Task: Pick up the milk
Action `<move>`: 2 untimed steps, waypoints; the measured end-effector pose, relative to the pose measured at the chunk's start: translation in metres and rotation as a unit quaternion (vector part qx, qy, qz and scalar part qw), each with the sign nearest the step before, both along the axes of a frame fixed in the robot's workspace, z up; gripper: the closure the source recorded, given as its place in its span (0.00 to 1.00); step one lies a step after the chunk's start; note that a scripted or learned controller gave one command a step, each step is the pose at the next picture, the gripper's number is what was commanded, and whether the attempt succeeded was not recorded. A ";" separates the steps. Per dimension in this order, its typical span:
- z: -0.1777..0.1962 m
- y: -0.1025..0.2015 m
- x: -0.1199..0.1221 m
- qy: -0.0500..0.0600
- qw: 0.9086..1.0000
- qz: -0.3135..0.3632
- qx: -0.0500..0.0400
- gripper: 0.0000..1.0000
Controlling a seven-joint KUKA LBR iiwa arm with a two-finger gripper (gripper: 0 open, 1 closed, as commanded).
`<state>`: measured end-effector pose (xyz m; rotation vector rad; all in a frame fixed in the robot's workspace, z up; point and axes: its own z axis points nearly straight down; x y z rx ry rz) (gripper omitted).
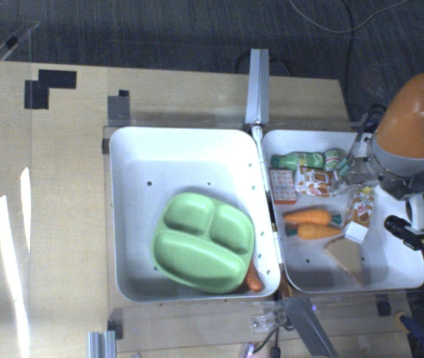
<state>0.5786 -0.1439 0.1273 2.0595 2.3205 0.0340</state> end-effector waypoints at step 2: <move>-0.035 0.011 0.048 0.037 0.996 0.075 0.003 0.00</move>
